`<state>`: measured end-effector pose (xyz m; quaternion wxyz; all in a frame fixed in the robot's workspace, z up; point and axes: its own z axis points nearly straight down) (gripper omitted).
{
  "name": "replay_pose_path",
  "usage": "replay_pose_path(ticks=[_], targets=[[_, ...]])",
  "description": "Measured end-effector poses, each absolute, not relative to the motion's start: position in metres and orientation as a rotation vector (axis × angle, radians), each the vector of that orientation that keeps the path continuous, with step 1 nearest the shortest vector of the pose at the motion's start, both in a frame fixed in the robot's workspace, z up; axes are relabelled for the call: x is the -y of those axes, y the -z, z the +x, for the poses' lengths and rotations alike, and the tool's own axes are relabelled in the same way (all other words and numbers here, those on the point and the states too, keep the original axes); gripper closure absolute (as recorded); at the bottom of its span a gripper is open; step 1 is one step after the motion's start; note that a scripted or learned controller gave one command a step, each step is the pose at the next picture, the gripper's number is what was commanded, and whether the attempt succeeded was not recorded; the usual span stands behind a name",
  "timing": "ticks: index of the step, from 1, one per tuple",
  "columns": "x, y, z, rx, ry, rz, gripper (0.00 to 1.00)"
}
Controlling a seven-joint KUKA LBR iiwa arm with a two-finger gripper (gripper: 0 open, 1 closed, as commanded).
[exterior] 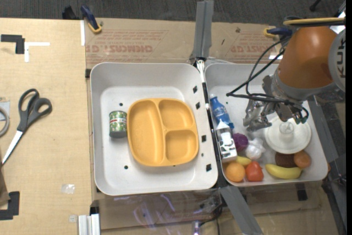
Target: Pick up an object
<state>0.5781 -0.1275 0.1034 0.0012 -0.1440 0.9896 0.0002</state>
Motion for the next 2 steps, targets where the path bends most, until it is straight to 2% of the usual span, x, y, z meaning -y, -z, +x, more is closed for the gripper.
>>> replay_pose_path(ticks=[1, 2], targets=[[0.128, -0.104, 0.578, -3.106, 0.000, -0.452, 0.00], [0.099, -0.095, 0.564, -3.080, 0.008, -0.563, 0.00]])
